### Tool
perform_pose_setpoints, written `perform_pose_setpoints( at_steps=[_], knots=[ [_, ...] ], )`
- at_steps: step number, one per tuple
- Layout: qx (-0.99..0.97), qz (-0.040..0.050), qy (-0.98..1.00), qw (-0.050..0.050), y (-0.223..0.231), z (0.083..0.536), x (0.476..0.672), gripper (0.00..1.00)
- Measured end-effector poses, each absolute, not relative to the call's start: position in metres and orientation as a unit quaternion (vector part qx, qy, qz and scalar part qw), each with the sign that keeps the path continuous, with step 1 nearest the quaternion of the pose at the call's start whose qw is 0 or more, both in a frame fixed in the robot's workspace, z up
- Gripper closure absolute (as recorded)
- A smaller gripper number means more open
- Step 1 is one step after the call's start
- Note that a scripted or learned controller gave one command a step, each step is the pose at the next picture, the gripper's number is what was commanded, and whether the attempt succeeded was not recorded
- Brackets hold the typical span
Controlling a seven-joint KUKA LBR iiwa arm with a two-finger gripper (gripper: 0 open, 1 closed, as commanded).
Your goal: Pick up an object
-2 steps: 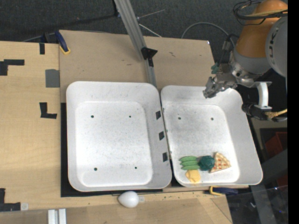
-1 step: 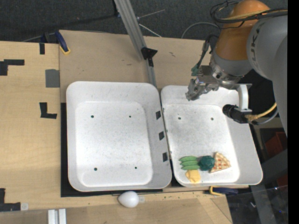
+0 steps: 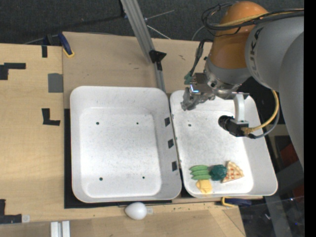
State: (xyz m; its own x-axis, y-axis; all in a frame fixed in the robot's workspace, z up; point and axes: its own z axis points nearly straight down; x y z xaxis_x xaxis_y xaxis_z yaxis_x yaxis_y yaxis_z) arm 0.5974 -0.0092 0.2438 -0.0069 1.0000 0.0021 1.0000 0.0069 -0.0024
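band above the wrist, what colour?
Orange band, clearest in the camera view, above the gripper.

Single fixed cam sat above the bench point(image 3: 113, 58), looking down at a slant. Both white bins point(image 3: 118, 142) fit in frame. Arm point(image 3: 266, 38) entered from 3 o'clock.

Open floor across most of the right bin point(image 3: 256, 147), from its middle up toward the far rim. Crowded only at the near edge of that bin: green pods point(image 3: 200, 171), a dark green lump point(image 3: 217, 172), a pizza slice point(image 3: 232, 172) and a yellow piece point(image 3: 204, 185), touching or just beside one another. Blocked above that bin's far left corner by the gripper point(image 3: 189, 102), and along its right side by a black cable fitting point(image 3: 232, 125).
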Motion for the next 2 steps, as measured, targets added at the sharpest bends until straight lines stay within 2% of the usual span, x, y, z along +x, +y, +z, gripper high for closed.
perform_pose_setpoints(
  at_steps=[2],
  knots=[
    [-0.705,0.0003,-0.710,0.002,0.085,0.243,0.566,1.00]
  ],
)
